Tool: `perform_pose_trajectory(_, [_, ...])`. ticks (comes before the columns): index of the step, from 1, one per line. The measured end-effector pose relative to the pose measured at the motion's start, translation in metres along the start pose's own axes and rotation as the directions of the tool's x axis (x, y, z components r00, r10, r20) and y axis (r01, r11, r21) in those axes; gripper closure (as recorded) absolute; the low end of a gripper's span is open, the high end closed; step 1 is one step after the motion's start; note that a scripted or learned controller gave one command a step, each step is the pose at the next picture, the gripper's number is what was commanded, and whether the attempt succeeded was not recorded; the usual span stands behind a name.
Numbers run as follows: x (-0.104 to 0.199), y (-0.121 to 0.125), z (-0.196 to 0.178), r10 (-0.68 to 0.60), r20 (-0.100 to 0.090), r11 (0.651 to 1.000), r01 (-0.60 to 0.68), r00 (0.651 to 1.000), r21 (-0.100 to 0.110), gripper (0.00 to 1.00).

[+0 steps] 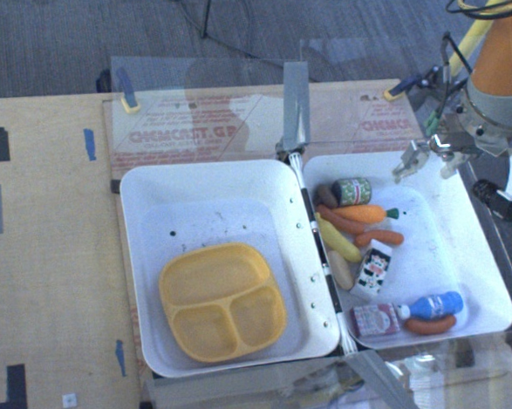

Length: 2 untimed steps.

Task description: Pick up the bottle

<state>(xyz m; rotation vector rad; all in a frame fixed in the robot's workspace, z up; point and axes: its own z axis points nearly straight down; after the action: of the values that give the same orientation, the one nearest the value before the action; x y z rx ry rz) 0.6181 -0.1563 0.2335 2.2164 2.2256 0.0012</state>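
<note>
Okay, bottle (431, 305) sits low in the right bin (492, 266), lower right of the frame, lying flat, long axis roughly left-right, blue body with white cap end pointing left. Touching it: one pink pouch (375, 319) on its left, one sausage (430, 324) just below. Further up I count one small cow-print carton (375, 269), one banana (338, 240), two carrots (359, 216), one dark can (352, 190). Left bin (151, 198) holds one yellow tray (222, 301). My gripper (428, 157) hangs at upper right over the right bin's far edge, fingers spread, nothing between them. So the bottle lies well below it in frame; I'd judge a descent toward the near edge, jaws across the short axis.
</note>
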Motion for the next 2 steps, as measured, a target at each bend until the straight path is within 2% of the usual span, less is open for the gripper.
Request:
perform_pose_trajectory(1, [-0.046,-0.048,0.138,-0.243,0.001,0.97,0.243,0.97,-0.002,0.0])
perform_pose_trajectory(2, [-0.062,-0.093,0.137,-0.357,0.0,0.934,0.357,0.934,-0.001,0.0])
